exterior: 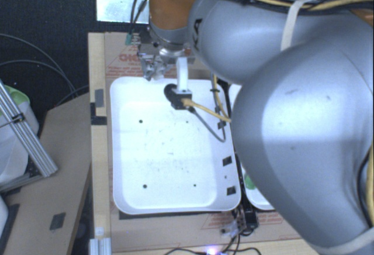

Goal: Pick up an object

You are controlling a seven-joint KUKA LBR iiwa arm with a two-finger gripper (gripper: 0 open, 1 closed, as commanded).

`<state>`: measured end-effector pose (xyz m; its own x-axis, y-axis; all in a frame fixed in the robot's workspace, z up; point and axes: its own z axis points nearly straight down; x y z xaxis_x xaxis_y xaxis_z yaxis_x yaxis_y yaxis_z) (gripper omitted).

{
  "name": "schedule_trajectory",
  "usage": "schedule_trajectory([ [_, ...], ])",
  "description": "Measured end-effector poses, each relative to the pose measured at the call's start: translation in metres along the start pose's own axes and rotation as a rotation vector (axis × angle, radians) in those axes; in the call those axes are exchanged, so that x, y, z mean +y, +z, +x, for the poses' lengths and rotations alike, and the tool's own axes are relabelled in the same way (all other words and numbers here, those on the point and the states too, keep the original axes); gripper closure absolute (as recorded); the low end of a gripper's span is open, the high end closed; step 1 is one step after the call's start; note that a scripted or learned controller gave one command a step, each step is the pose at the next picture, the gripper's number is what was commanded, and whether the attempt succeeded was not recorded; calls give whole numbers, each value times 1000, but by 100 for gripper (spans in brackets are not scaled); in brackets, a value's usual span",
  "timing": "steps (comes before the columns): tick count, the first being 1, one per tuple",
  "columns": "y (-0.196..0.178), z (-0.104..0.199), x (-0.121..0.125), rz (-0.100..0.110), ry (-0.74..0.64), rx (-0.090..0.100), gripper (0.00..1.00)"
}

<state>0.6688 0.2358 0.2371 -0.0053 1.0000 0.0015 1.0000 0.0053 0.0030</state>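
Right now I see the grey two-finger gripper hanging over the far edge of the shallow white plastic bin. Whether its claw is apart or together I cannot tell, and I cannot make out any object to pick.

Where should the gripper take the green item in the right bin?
Only a green sliver shows by the left wall of the right bin, under the arm; its shape can't be told. Likely come straight down, closing along that wall, since the wall blocks a side approach.

White bin, cardboard bench top, aluminium rail
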Motion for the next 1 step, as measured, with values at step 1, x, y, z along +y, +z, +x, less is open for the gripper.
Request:
schedule_trajectory([
  [1,-72,-11,-70,-2,2,3,100],
])
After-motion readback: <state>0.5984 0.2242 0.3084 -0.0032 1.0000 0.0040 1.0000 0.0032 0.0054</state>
